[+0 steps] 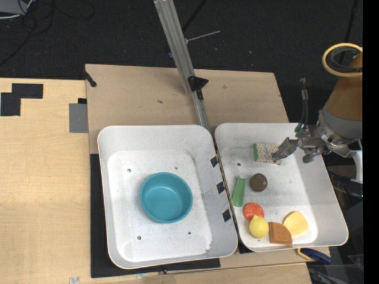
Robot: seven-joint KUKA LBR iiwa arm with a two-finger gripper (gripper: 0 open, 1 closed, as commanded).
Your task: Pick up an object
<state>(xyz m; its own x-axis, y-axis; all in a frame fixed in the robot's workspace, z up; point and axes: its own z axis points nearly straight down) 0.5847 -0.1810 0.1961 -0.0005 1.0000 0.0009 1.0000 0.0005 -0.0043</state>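
Note:
The right bin (331,218) holds several small items: a green and white sponge-like piece (264,152) at the back, a brown ball (258,183), a green stick (238,191) by the left wall, a red ball (253,210), a yellow ball (258,227), a brown wafer (279,234) and a yellow block (296,223). My gripper (298,152) hovers over the back right of this bin, just right of the sponge-like piece. It stands open with nothing between its fingers; one fingertip (283,151) points at the piece's right end.
A teal bowl (166,197) sits in the left bin (118,152). A slanted metal rail (180,52) runs from the back down to the gap between the bins. The arm's orange band (346,93) rises at the right edge.

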